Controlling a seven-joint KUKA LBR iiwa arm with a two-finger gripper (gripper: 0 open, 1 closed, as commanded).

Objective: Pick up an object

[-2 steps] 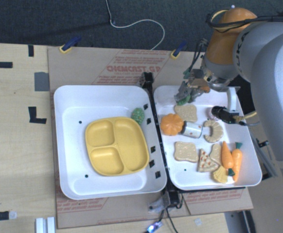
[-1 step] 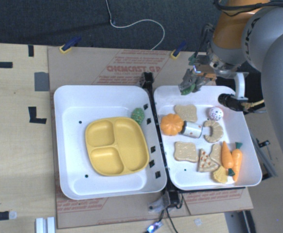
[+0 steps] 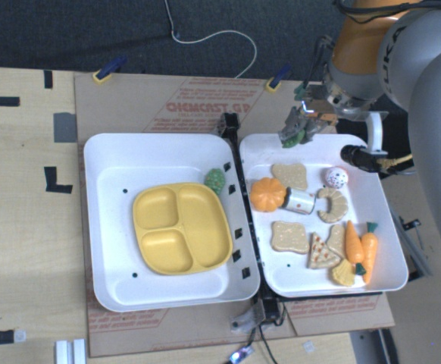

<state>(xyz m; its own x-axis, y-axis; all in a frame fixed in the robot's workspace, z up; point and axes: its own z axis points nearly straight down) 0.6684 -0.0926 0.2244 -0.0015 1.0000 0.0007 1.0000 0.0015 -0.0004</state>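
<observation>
Approach is the step we read here: our gripper hangs over the far rim of the right bin, near its back-left corner, with something small and greenish at its tip. Whether that green bit is a toy pinched between the jaws or part of the tool itself, we cannot tell, so we call the jaw state unknown and claim no hold.

No single object is named by the task, so any toy will do. Most of them lie in the right bin: a pumpkin at the left side with a small can touching it, a cracker just behind them, a white ball, a bitten biscuit, a toast slice, a pizza wedge and two carrots towards the front right. In the left bin sit a yellow tray and a green lump by the divider.

For the next move we judge that the cracker is the nearest target, lying just forward of the gripper. It is flat, so we would need to come straight down and bracket its edges; the pumpkin and can crowd its near side, which could foul one finger. The ball stands apart and may be easier, though it could roll.
</observation>
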